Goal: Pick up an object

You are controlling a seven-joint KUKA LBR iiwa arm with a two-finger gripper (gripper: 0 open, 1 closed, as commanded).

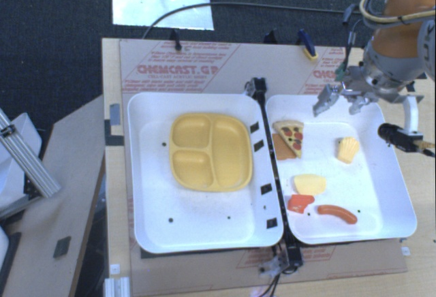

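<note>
Sausage [336, 214] lay nearest, loose in my right bin [398, 183]; my gripper [340, 99] hung above, fingers spread, holding nothing, ready to descend.

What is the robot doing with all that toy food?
The robot's gripper hangs open over the far edge of the right bin, holding nothing. Below it lie a pizza slice, a pale yellow piece, a yellow wedge, a small red piece and a sausage. The left bin holds a yellow divided plate. Nothing has been picked up yet.
</note>
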